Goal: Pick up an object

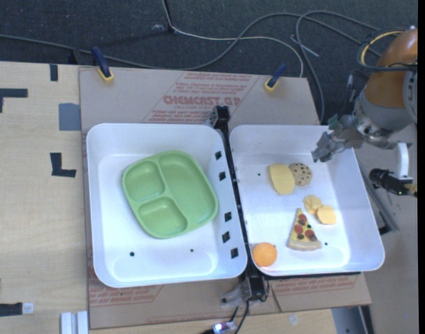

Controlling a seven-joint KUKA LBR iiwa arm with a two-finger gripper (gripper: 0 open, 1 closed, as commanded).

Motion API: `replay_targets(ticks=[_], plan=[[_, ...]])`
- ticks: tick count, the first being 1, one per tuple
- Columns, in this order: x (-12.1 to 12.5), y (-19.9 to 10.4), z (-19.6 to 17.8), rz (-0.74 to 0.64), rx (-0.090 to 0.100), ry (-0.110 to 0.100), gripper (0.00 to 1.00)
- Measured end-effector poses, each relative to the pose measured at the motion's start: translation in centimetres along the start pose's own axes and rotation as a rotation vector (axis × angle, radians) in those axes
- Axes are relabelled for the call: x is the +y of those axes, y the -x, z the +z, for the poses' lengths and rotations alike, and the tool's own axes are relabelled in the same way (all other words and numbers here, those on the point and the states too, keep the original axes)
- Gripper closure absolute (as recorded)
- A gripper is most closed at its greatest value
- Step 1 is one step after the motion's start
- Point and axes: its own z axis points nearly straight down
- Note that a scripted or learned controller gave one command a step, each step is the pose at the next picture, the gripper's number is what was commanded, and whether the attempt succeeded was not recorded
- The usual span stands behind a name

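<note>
Toy food is lying in the right bin, untouched by the claw.
Pizza slice is sitting toward five o'clock, orange at seven, cookie and yellow piece near centre, two yellow chips just beside the pizza. Claw is hovering at one o'clock over the rim; whether it is clenched, I cannot tell. Green divided plate is resting in the left bin.

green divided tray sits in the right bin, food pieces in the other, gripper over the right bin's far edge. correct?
Not quite: the camera view shows the green divided tray in the left bin; the food pieces, like the pizza slice, lie in the right bin. The gripper position is right.
</note>
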Motion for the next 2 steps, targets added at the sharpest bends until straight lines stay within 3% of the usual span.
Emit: replay_targets(ticks=[2], plan=[[1.0,-0.9,-10.2,-0.001,-0.001,0.002,1.00]])
